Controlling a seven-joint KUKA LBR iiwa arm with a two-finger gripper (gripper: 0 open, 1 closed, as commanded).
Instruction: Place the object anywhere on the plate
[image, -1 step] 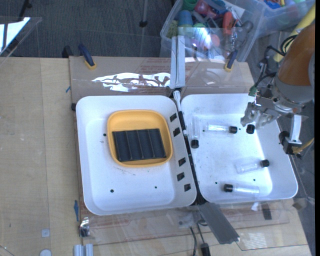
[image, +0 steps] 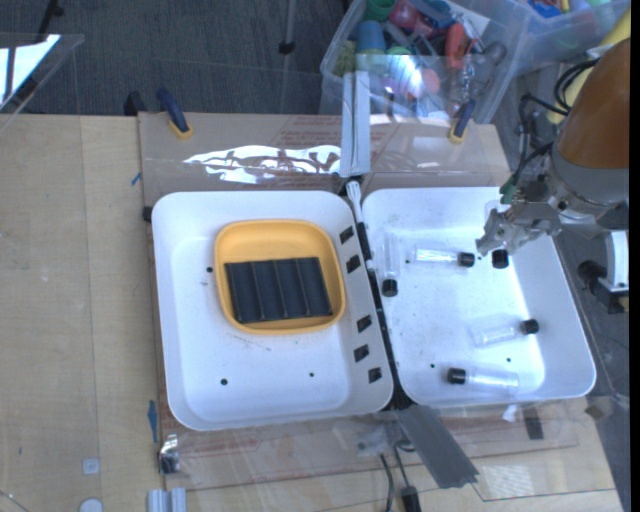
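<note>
While the arm (image: 598, 130) reaches in from the right, its jaws hang over the far right part of the right bin (image: 556, 300), one of two white bins on the surface (image: 70, 300). Whether the jaws are open or closed cannot be told. A small black thing (image: 500, 260) sits just below them, and it is unclear whether it is gripped.

Four clear vials with black caps lie in the right bin. The first vial (image: 436, 257) is just left of the jaws, and the second vial (image: 387, 262) lies near the bin's left wall. The third vial (image: 494, 331) and fourth vial (image: 486, 379) are nearer the front edge.

One yellow plate (image: 280, 238) rests in the left bin (image: 185, 320), well apart from all four vials. It carries one dark ribbed slab (image: 277, 289).
</note>
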